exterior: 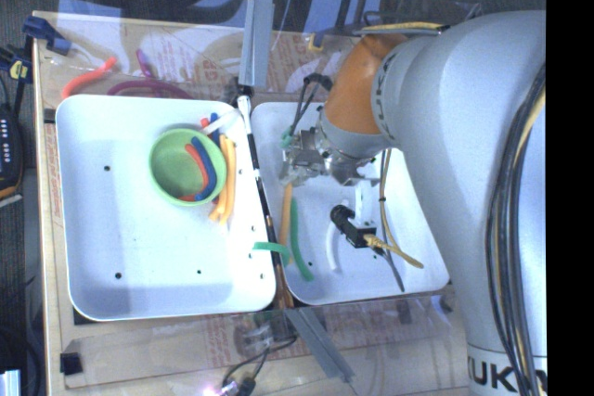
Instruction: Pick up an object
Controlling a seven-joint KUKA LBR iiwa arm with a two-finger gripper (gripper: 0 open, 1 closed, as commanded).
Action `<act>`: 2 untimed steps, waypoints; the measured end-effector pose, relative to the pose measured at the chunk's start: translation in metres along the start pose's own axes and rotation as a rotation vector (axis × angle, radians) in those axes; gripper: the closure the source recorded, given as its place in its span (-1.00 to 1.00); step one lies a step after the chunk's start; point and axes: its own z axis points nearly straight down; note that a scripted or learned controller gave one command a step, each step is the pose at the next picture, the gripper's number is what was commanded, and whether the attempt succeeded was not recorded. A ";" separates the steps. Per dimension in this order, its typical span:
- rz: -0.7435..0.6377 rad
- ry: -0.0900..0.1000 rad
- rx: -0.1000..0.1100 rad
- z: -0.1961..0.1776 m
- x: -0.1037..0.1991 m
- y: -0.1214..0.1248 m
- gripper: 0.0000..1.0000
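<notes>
One end effector [299,155] hangs low in the right bin [408,274], just beside an orange stick [286,199]; its opening cannot be told.

My gripper [299,155] hangs over the right shallow white bin [353,287], near its left wall. Just below it, a long bendy green stick [295,236] lies beside a thin orange stick [286,201]. Over in the left white bin [121,264], a round green plastic bowl [172,167] holds coloured sticks.
</notes>
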 end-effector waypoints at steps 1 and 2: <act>0.000 0.000 0.000 0.000 0.000 0.000 -1.00; -0.002 -0.001 -0.006 -0.010 0.000 0.001 1.00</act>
